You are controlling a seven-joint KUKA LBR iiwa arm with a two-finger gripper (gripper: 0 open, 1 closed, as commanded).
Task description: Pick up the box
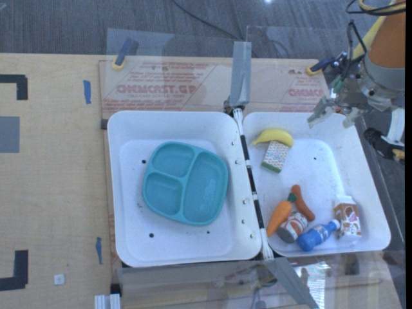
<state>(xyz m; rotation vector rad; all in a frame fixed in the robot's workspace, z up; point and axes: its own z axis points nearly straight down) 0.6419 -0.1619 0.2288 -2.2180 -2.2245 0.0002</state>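
Note:
A small white box [275, 156] with a green side lies in the right bin [360, 148], near its back left corner and just below a banana [273, 136]. My gripper [334, 116] hovers over the bin's back edge, up and to the right of the box and well apart from it. Its two fingers [318, 113] are spread open, and nothing sits between them.
Near the right bin's front are two carrots [279, 216], a can [295, 226], a blue bottle [317, 236] and a small carton [347, 217]. The left bin [122, 172] holds a teal divided plate [185, 182]. A grey divider [241, 76] stands behind the bins.

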